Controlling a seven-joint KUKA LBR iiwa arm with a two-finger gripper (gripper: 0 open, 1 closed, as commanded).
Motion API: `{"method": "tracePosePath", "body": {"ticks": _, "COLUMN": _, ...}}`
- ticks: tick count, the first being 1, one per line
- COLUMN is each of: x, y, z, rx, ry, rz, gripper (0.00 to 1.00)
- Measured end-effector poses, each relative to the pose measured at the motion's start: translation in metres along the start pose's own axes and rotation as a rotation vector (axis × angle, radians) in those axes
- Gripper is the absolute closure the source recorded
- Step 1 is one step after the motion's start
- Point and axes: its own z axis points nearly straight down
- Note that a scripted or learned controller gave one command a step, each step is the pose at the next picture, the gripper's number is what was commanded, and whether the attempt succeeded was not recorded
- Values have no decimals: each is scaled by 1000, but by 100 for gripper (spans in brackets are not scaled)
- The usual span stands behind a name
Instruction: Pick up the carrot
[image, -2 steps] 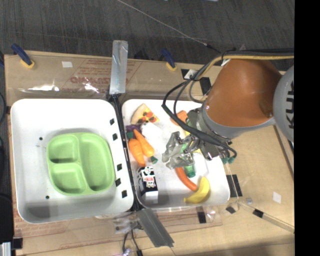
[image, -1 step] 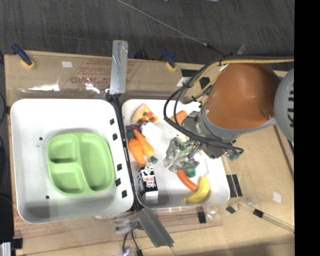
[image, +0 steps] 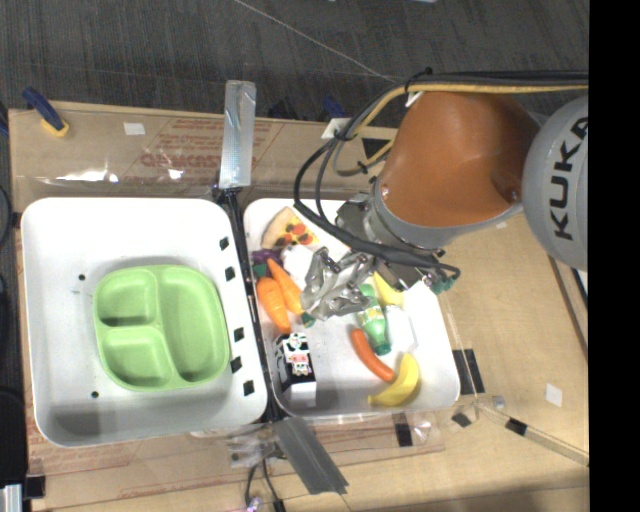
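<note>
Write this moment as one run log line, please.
task: pick up carrot | gripper: over right bin, beside carrot | grasp: not seen | left bin: green divided plate

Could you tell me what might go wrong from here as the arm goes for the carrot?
The carrot lies against the right bin's left wall, so a finger might hit the wall. A purple item touches its upper end and could get caught too. The claw hangs beside a second orange piece, which could be mistaken for the target.

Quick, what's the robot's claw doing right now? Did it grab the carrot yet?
End effector: it cannot be told whether it is open or closed. It sits right beside the carrot in the right bin; no carrot visibly held.
</note>
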Motion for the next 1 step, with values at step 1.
{"method": "tracePosePath", "body": {"ticks": 1, "x": -32, "y": 32, "z": 100, "rx": -7, "ry": 4, "rz": -458, "gripper": 100}}
